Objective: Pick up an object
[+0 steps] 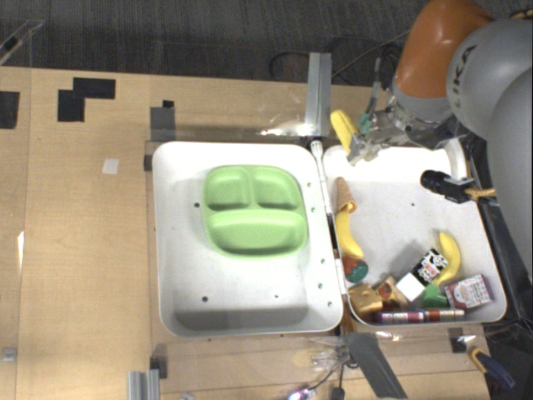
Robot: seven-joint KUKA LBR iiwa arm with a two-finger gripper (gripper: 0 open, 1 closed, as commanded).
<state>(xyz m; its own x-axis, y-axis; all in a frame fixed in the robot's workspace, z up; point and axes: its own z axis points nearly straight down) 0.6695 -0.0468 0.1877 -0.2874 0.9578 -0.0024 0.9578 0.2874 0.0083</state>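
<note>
Hovering over the 11 o'clock corner of the right bin (416,173), the fingers (360,150) hang from the grey arm (491,65), which comes in from 2 o'clock. Whether they are spread or pressed together I cannot tell, and nothing can be seen held between them. A yellow piece (341,127) lies at that same corner, just beside them at their 10 o'clock; whether they touch it I cannot tell. The rest of the bin's load sits along its 9 o'clock wall and its 6 o'clock end. A brown cone (343,195) lies against the wall, with a banana (348,242) just below it and a small teal and red thing (356,269) at the banana's lower tip. From 7 to 5 o'clock come a brown lump (366,294), a white block (410,287), a black and white toy (430,265), a second banana (450,255), a green bit (434,295) and a pink carton (469,292), all crowded together. A dark red pen (416,315) lies along the near rim. The left bin (179,248) on the table (75,248) holds a green divided plate (254,209), lying flat toward its 12 o'clock half.
</note>
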